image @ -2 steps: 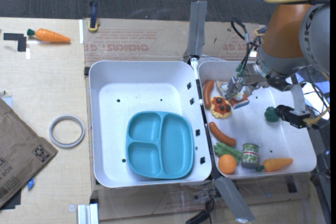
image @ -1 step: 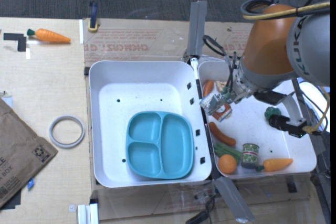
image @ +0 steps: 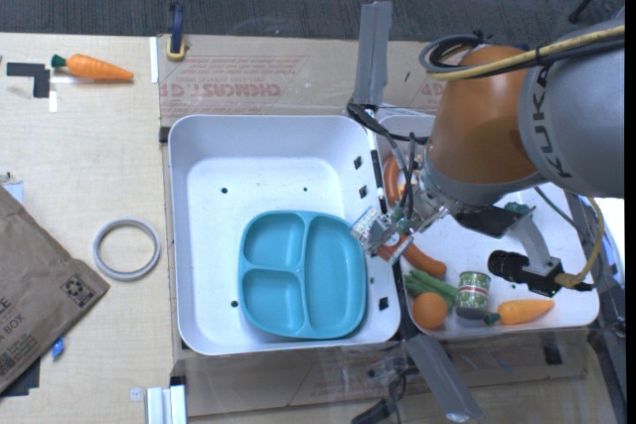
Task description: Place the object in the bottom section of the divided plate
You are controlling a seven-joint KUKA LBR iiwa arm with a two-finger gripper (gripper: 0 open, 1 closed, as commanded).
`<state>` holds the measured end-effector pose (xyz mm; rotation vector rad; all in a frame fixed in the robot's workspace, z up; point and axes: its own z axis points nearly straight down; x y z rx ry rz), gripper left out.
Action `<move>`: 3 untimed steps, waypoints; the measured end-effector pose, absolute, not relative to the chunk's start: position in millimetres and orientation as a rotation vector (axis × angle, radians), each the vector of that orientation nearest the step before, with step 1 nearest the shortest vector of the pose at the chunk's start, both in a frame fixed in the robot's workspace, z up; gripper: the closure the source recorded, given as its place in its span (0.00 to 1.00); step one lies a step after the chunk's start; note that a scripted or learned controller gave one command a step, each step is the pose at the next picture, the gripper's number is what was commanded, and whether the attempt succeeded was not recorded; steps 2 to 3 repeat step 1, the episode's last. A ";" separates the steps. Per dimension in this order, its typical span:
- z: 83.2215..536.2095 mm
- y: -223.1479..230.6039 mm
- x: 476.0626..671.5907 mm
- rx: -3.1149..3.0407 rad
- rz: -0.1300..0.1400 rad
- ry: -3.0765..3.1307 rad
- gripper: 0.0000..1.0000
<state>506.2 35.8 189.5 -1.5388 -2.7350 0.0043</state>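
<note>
While the claw [image: 383, 235], grip state indeterminate, overhangs the bin [image: 199, 213] rim, the smooth turquoise divided plate [image: 303, 275] lies unobstructed.

Bench [image: 79, 174] with two white bins [image: 199, 243]; toy carrot [image: 91, 68]; tape ring [image: 126, 247]; cardboard box [image: 35, 298]

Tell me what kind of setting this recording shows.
Probably a robotics lab bench: a grey and orange KUKA arm over two shallow white bins, a turquoise divided plastic plate, and toy vegetables such as an orange carrot.
</note>
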 end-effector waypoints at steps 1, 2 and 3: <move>189.6 35.5 506.3 -1.539 0.004 -2.735 0.00; 189.6 35.5 506.3 -1.539 0.004 -2.735 0.00; 189.6 35.5 506.3 -1.539 0.004 -2.735 0.00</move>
